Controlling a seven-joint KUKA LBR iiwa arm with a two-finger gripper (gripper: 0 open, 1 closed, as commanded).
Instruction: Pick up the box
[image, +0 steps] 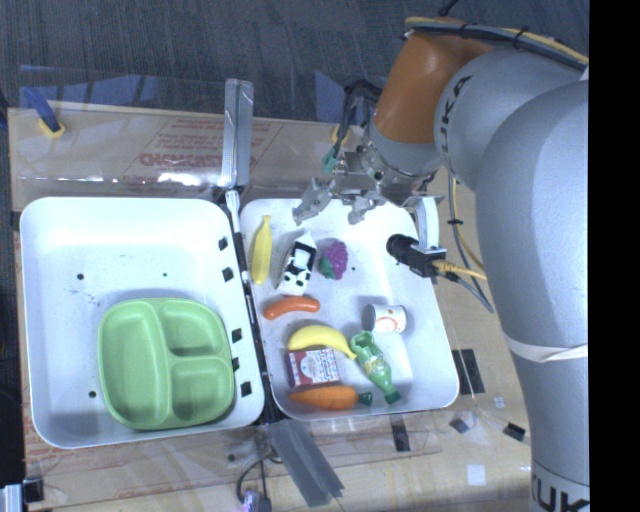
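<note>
White letters "KU" stand on the arm's grey base (560, 485) at near right; red print on the far clear sheet (190, 150) is unreadable; the red box (314, 367) label too small.

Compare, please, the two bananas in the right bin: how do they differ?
The upper banana lies along the bin's left wall, nearly straight and pale yellow; the lower banana lies across the bin, curved and deeper yellow. The upper one sits beside the black-and-white carton; the lower one touches the red box. Both share the right bin.
</note>
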